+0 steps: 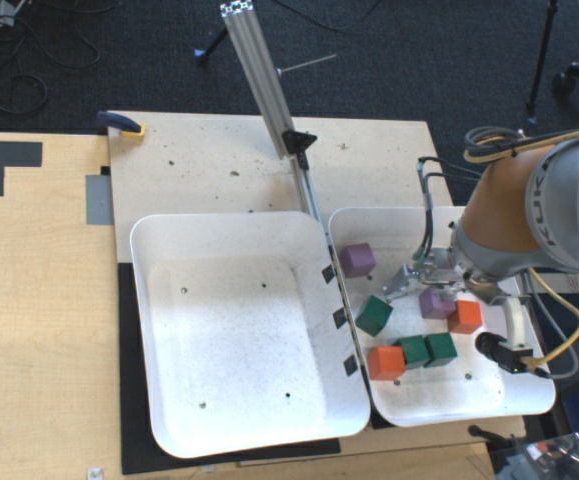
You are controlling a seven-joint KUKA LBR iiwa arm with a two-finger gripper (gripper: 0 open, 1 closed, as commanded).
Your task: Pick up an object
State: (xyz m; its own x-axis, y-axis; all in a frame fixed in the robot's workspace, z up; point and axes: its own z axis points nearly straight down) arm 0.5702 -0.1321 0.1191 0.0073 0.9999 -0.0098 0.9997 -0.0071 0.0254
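Observation:
The right bin (489, 398) holds several small blocks. A purple block (357, 259) lies near its far left. A green block (374, 316) sits below that, tilted. An orange block (386, 362) and two green blocks (414, 351) (440, 348) form a row near the front. A second purple block (435, 304) and an orange block (464, 316) lie side by side directly under my gripper (424, 280), which hangs low over the bin's middle. The arm's wrist hides part of that purple block.
The left bin (169, 268) stands beside the right one, separated by a shared rim with black clips (337, 316). A slanted aluminium bar (269, 88) rises behind the bins. Cables and the arm's body (519, 208) crowd the right side.

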